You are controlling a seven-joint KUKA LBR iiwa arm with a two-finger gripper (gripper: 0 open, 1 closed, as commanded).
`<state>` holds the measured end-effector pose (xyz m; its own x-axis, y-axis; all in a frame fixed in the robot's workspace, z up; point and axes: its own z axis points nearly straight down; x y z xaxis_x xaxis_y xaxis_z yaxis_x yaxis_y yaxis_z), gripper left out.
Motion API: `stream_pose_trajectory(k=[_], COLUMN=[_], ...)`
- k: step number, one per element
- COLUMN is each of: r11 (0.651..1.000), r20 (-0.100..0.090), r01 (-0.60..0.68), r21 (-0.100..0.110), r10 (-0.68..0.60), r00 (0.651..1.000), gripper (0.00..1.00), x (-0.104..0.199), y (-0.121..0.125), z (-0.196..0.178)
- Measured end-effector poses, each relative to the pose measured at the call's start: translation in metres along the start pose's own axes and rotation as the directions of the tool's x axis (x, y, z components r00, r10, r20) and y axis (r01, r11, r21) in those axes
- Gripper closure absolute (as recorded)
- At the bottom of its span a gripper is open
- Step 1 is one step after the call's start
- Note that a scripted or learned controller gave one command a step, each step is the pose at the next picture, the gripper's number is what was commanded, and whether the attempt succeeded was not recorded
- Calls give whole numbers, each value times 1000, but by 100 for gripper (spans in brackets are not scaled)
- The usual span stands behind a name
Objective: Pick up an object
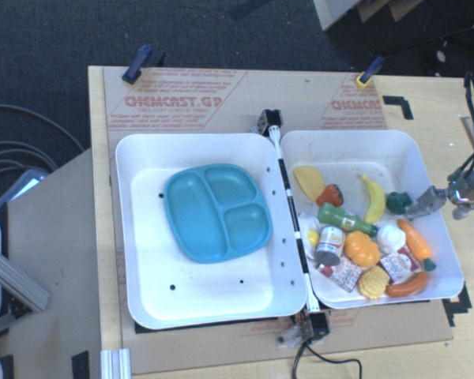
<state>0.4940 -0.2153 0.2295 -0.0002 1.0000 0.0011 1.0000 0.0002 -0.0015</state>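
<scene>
Both white bins (134, 212) look like smooth moulded plastic with a faint sheen. The blue divided plate (218, 212) is matt plastic. The bench top (103, 235) looks like pale wood, partly covered by printed brown paper (174, 97). The toy food, such as the yellow banana (374, 198) and the orange carrot (415, 241), is glossy plastic. The small can (329, 244) has a shiny metallic rim. The gripper (426, 202) looks like dull grey metal.

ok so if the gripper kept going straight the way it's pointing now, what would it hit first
Probably the dark green toy. The gripper points left into the right bin, and that toy lies just ahead, though depth is unclear.
</scene>
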Motion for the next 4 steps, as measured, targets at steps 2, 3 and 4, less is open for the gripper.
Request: stream_pose_trajectory(k=[2,3,4], r11=[1000,1000,1000], r20=[1,3,1], r01=[1,3,1], r21=[-2,-4,-3], r10=[-1,-3,-1], r00=[1000,1000,1000], gripper=[0,100,100], x=[24,23,77], y=[112,113,99], z=[145,134,34])
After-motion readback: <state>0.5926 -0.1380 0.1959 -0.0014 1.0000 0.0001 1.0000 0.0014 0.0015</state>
